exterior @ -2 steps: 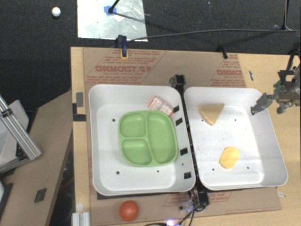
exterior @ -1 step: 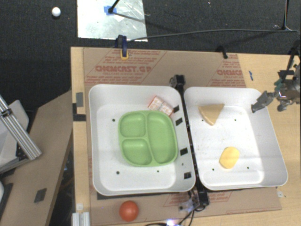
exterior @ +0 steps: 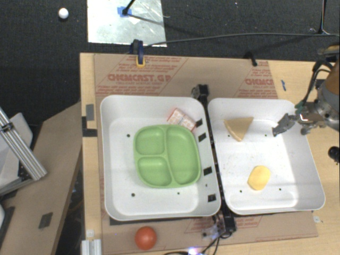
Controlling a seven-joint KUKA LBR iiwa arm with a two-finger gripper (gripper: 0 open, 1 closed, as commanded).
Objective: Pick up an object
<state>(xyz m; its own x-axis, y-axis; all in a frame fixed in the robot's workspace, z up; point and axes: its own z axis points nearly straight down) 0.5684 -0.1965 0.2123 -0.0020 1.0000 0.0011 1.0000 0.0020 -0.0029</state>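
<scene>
The right bin (exterior: 297,195) holds a tan wedge-shaped piece (exterior: 238,127) near its back left and a yellow rounded object (exterior: 259,177) near the middle front. My gripper (exterior: 292,127) hovers over the bin's back right part, to the right of the wedge and apart from it. Its fingers look open, with nothing between them. In the left bin (exterior: 114,195) a green divided plate (exterior: 167,155) lies flat. A small pink and white packet (exterior: 182,118) sits just behind the plate.
A red ball (exterior: 145,237) rests on the bench in front of the left bin. Black clips (exterior: 206,170) line the seam between the bins. A metal frame (exterior: 18,147) stands at the far left. A cable (exterior: 239,36) runs across the back.
</scene>
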